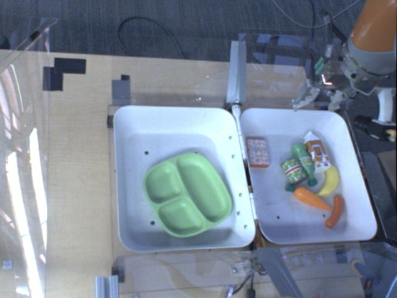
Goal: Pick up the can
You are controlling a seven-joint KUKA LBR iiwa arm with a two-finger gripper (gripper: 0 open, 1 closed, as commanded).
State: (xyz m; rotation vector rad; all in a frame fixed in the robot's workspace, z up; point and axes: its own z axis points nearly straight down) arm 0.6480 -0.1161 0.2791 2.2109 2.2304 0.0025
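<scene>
The can (257, 152) lies on its side in the right bin (279, 225), near the bin's left wall; it has a red and white label. My gripper (317, 102) hangs over the back rim of that bin, up and to the right of the can and well apart from it. It is open, with nothing between its fingers (302, 99).
A cluster sits right of the can: a green bottle (303, 160), a small green packet (291, 172), a carton (317, 154), a banana (331, 180), a carrot (311, 198) and a sausage (336, 211). The left bin (130, 166) holds a green divided plate (186, 194).
</scene>
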